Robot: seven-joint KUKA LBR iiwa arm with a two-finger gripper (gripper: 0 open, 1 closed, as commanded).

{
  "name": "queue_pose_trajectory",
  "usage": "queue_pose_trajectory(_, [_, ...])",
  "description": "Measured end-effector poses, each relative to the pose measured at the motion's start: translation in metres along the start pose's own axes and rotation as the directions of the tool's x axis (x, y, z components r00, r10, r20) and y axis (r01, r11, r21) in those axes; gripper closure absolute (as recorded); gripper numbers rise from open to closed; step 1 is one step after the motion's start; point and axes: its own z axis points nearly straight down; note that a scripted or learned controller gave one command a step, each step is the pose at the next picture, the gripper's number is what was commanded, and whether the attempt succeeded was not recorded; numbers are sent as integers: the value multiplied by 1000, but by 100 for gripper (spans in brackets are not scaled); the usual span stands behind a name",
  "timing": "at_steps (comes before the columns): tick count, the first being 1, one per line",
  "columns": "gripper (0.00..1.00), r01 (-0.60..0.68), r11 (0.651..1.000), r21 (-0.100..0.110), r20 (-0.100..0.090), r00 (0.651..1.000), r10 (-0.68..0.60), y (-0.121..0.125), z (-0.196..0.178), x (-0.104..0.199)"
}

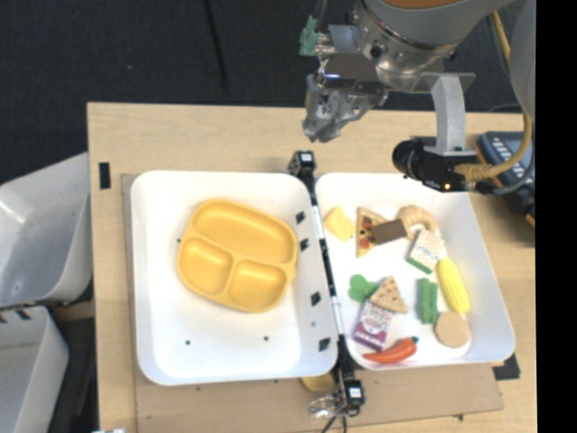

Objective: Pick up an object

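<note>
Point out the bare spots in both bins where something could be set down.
Left bin: a bare strip runs along its near edge below the yellow divided plate, plus a narrower margin at its left wall. Right bin: crowded with toy food; bare floor lies only along the far edge, between the cheese wedge and the far wall.

Robotics lab bench.
Plywood bench (108, 133), two white bins (153, 332), toy food (451, 282), black backdrop, cabling.

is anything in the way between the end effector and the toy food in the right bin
Nothing visible. The end effector hangs above the bench beyond the bins' far edge; the toy food lies uncovered in the right bin.
</note>
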Motion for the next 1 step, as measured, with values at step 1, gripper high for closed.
queue_pose_trajectory(1, [100,-10,999,34,9,1000,10,-40,165,-44])
